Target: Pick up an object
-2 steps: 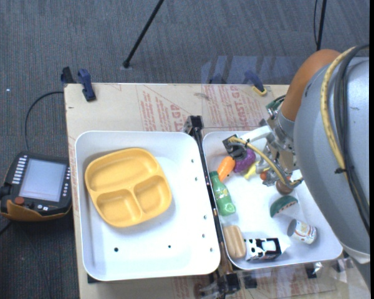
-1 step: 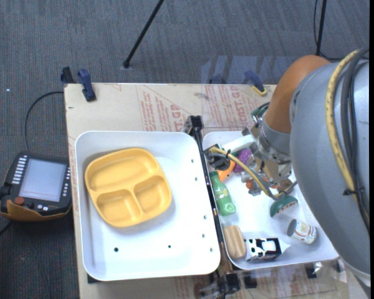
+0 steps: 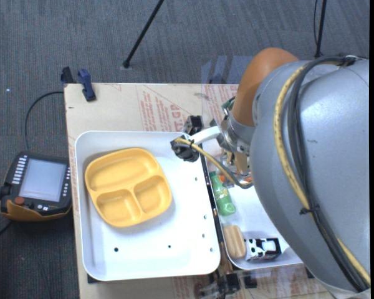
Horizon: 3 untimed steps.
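Glossy yellow three-compartment plate (image 3: 128,186) in smooth white bin (image 3: 90,242)

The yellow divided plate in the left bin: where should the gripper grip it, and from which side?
Probably the raised outer rim of the yellow plate, pinched from above at the edge nearest the arm. It lies flat and wide in the left bin, so only the thin rim would fit between fingers.

A teach pendant (image 3: 36,187) lies on carpet beside the bench (image 3: 137,104).
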Each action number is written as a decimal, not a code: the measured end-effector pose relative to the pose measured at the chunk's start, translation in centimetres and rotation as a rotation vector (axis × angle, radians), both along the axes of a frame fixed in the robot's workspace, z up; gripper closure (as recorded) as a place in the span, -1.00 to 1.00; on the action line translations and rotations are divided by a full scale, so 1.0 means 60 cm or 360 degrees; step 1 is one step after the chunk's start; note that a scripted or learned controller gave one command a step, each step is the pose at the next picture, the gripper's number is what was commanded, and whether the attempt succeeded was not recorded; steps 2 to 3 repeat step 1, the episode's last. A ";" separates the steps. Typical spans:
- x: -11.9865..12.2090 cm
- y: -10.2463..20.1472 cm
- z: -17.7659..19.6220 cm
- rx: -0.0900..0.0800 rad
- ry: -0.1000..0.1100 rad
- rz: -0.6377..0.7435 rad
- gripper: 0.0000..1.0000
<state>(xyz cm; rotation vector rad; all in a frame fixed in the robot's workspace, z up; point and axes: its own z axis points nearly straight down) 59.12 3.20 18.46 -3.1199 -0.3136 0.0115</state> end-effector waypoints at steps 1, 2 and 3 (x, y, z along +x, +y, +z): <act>-0.019 0.160 0.014 0.0003 -0.0003 0.0037 1.00; -0.019 0.160 0.014 0.0003 -0.0003 0.0037 1.00; -0.019 0.160 0.014 0.0003 -0.0003 0.0037 1.00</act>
